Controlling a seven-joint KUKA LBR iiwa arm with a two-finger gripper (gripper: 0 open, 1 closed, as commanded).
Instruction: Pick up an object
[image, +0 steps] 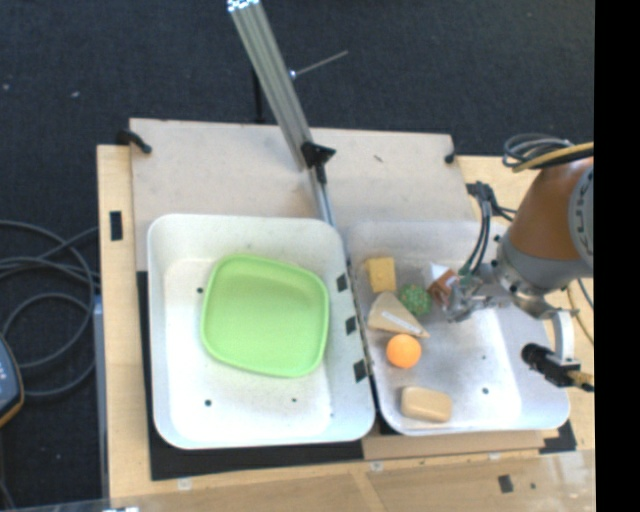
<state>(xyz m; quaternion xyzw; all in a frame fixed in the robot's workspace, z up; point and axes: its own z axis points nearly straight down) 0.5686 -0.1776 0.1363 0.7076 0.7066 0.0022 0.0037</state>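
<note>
The right bin holds several small items: a yellow block, a green broccoli-like piece, a reddish-brown piece, a pale wedge, an orange ball and a tan bar. My gripper reaches down into this bin from the right, right beside the reddish-brown piece and just right of the green piece. I see nothing clearly between its fingers.
The left bin holds a green square plate. A metal rail slants down from the top to the gap between the bins. Cables lie on the dark floor at far left.
</note>
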